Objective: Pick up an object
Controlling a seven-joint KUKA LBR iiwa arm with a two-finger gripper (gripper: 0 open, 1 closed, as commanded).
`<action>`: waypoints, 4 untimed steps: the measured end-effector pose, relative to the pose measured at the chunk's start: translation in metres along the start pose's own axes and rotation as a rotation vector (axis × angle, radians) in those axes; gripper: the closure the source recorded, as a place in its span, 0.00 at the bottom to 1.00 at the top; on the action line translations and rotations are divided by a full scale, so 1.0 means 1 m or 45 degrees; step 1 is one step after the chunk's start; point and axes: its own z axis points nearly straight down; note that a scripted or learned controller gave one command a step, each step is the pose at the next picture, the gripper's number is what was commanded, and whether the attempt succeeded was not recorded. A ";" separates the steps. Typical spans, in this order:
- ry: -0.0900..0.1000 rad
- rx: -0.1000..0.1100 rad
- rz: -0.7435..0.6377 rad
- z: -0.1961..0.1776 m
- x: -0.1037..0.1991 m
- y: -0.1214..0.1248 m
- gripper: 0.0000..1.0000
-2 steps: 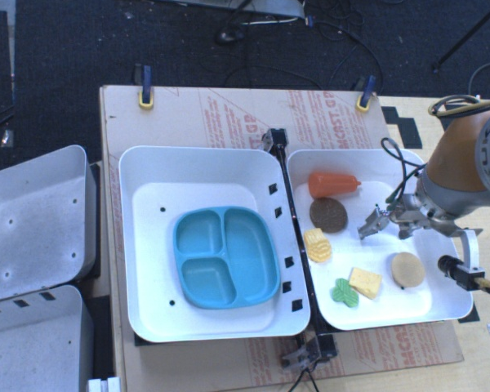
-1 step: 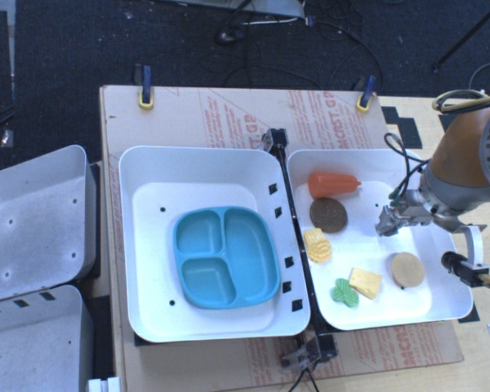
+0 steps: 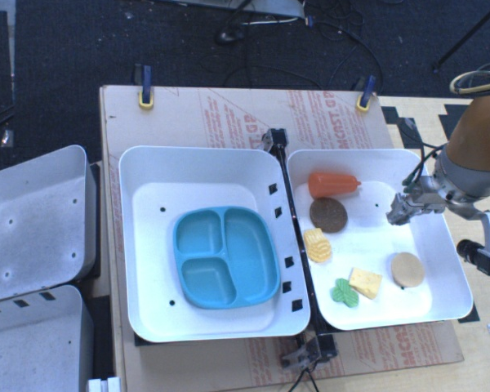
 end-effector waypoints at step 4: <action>0.005 0.006 -0.008 -0.083 0.112 0.016 1.00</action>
